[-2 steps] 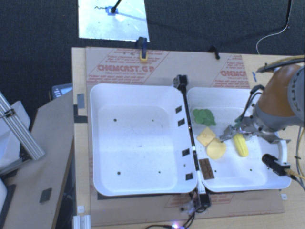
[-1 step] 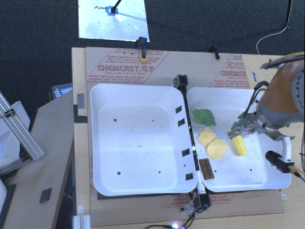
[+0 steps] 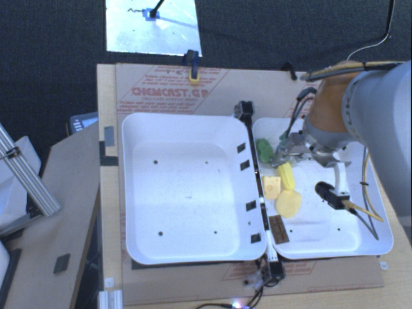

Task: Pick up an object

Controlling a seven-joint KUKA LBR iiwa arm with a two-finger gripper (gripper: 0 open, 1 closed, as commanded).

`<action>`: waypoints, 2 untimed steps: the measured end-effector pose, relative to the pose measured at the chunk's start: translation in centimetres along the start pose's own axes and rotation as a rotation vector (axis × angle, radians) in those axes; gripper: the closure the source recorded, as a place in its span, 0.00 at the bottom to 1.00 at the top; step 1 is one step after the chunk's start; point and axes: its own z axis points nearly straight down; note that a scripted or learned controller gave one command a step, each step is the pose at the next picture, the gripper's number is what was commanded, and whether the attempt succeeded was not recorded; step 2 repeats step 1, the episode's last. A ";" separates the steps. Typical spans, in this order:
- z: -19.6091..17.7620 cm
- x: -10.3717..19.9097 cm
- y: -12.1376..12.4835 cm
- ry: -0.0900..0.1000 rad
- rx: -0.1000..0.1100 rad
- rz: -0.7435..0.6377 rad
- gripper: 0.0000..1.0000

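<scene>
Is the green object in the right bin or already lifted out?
In. The green object lies on the right bin floor by the divider, beside the gripper; whether the jaws touch it, cannot tell.
</scene>
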 end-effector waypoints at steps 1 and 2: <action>-10.2 7.0 2.1 0.005 0.003 -0.002 1.00; -10.2 7.0 2.1 0.005 0.003 -0.002 1.00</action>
